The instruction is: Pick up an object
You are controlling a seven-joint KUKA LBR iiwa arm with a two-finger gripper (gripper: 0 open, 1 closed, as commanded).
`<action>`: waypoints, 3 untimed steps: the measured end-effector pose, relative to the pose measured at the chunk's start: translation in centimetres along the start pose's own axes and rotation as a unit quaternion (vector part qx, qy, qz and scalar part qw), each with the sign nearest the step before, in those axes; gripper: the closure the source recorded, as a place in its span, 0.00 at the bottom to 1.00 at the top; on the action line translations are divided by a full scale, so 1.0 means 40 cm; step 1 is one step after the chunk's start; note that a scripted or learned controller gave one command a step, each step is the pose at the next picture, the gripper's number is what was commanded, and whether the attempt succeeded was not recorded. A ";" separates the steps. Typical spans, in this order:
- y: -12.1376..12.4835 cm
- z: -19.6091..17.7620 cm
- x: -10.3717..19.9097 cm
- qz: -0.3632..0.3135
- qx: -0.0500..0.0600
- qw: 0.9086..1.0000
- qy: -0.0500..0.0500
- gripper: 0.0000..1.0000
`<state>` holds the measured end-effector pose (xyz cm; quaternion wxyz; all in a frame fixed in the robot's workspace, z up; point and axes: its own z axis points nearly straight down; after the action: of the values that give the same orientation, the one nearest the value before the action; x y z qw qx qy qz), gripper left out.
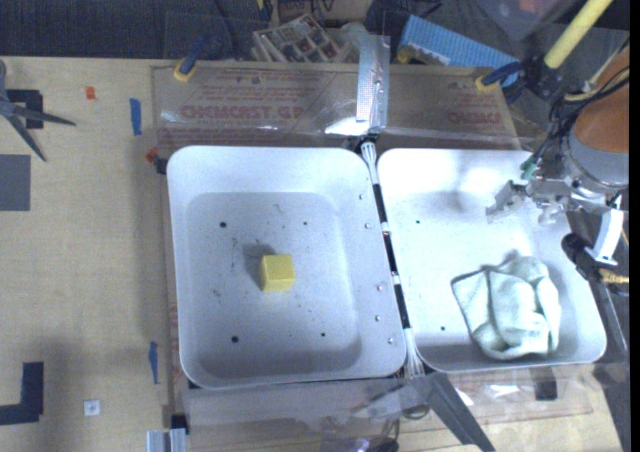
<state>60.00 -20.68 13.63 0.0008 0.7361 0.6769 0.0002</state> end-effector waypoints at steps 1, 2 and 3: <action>-0.047 0.120 0.148 0.076 -0.002 0.997 0.000 0.00; 0.053 0.122 0.280 0.256 -0.002 0.967 0.001 0.00; 0.057 0.092 0.285 0.254 -0.003 0.967 0.001 1.00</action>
<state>63.24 -9.53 9.96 0.0023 0.8840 0.4674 0.0033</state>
